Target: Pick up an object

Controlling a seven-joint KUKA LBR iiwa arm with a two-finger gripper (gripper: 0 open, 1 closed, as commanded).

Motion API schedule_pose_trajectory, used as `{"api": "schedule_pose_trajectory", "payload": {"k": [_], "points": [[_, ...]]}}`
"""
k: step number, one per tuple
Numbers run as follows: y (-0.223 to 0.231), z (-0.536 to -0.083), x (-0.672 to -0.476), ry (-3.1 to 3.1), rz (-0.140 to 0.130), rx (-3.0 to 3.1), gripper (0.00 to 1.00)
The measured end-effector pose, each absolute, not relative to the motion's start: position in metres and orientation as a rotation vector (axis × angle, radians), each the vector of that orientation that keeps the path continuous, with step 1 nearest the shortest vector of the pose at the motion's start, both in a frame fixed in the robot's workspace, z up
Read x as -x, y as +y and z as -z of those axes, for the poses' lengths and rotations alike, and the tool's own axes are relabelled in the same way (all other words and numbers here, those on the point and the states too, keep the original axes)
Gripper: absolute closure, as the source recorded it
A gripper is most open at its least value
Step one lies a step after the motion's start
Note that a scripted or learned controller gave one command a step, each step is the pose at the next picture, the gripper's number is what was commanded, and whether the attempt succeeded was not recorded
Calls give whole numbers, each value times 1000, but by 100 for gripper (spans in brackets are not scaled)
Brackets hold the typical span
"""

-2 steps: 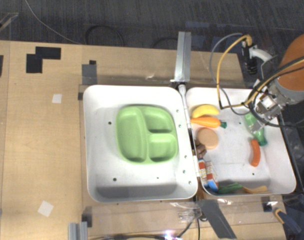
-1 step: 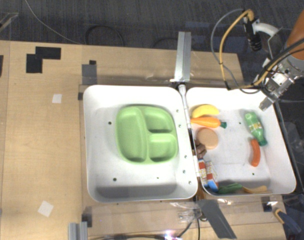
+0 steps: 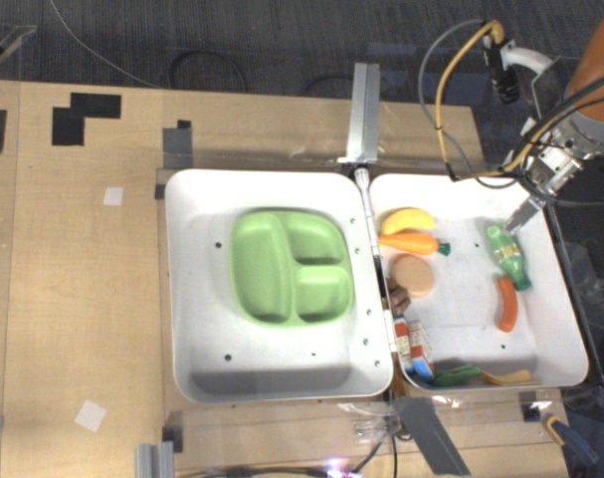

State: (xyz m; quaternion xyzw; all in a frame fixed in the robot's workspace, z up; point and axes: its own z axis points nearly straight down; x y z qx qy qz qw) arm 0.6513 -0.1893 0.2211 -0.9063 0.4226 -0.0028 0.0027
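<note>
While the left bin (image 3: 187,297) bears a green tray (image 3: 289,265), all loose objects lie in the right bin (image 3: 570,352). Along its left wall sit a banana (image 3: 406,219), a carrot (image 3: 411,243) and a brown disc (image 3: 413,275); small packages (image 3: 411,342) lie nearer. At the right lie a green bottle (image 3: 507,254) and, nearer, an orange sausage (image 3: 506,305). The gripper (image 3: 521,214) hangs at the bottle's far end, tip just beside it; whether it is apart or together cannot be told. The bottle is judged the target. For a sound grasp, centre the gripper over the bottle's body, straddle its narrow width, descend fully, then close.
</note>
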Motion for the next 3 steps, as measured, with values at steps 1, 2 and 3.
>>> {"api": "schedule_pose_trajectory", "payload": {"k": [1,2,3], "points": [[-192,-91,-662,1412,20,2799,0],[-176,-90,-611,1604,12,2695,0],[-197,-90,-588,1439,16,2788,0]]}}
